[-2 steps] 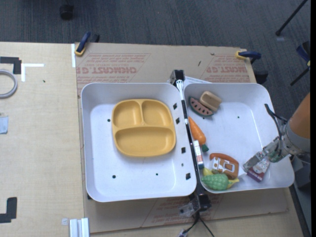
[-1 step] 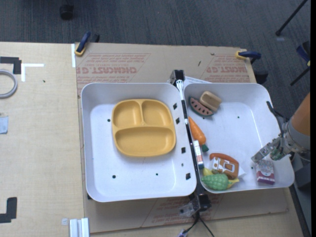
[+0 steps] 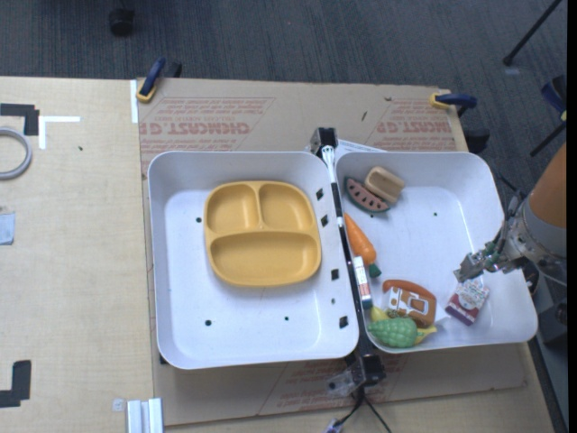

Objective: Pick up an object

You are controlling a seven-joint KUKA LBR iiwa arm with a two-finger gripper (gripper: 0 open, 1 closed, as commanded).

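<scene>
Crinkly packet [image 3: 469, 301] lies flat just below the metal end effector [image 3: 475, 265], whose finger state is unclear.

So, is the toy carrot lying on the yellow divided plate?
No, the toy carrot lies in the right bin beside the wall between the bins, while the yellow divided plate sits in the left bin.

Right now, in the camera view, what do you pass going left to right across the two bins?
Yellow divided plate → carrot → orange-and-white toy → small packet → gripper, at the right bin's right side.
</scene>
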